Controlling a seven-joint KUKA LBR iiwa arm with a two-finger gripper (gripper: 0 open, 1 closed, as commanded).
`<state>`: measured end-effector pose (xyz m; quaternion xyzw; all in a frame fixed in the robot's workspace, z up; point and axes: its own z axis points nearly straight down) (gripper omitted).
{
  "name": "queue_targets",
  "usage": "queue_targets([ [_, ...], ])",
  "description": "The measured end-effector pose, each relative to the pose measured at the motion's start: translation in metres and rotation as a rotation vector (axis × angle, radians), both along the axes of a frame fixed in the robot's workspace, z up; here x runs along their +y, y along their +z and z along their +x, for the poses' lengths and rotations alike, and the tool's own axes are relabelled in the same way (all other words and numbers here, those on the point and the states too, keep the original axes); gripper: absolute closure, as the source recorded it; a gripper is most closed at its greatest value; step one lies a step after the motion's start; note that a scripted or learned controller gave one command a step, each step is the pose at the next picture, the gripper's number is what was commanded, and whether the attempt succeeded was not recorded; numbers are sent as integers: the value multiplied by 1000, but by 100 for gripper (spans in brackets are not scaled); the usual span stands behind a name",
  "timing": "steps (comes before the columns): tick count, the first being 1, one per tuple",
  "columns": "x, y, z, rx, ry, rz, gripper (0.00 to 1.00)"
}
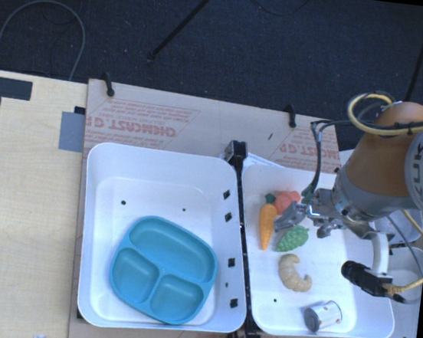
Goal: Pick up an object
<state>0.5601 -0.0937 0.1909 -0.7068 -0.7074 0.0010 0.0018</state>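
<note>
i judge the bumpy green plastic vegetable (293, 238) to be the target; it lies in the right white bin (377, 321), beside the orange toy carrot (267, 225). the two-finger gripper (298, 217) hovers at its upper edge, approach step. i cannot tell the jaw state. next i'd centre over it and descend.
</note>
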Motion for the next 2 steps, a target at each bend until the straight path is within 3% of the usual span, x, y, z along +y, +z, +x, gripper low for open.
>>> queue_targets([
  [1,6,-53,-11,5,0,1,0],
  [2,4,-101,-9,-10,-1,-8,0],
])
